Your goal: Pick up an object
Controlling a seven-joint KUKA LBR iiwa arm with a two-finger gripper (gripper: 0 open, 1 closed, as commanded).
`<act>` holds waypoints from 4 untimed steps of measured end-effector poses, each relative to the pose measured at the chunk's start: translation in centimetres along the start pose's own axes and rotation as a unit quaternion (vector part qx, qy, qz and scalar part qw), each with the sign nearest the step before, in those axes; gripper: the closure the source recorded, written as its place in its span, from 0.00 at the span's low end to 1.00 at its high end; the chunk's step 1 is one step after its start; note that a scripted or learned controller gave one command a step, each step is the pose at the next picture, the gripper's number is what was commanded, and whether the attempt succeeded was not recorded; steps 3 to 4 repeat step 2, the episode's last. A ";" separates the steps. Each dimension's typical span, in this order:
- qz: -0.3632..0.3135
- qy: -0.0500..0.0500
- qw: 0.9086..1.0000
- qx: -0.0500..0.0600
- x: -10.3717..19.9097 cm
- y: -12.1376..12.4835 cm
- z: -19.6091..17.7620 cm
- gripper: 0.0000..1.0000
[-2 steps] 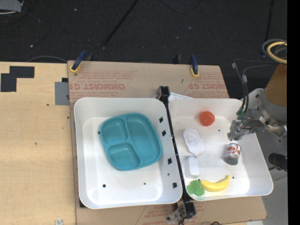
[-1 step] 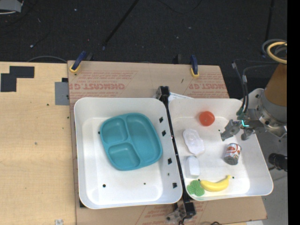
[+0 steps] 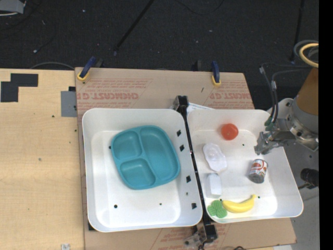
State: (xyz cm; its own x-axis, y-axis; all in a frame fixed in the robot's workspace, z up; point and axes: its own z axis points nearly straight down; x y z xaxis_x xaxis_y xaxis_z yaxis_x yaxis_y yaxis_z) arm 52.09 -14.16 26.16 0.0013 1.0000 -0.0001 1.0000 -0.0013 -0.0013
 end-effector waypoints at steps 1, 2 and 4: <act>0.000 0.000 1.000 0.000 0.0 0.0 0.0 0.00; -0.001 0.000 1.000 -0.002 2.2 1.0 -3.7 0.00; -0.001 0.000 1.000 -0.002 2.2 1.0 -3.7 0.00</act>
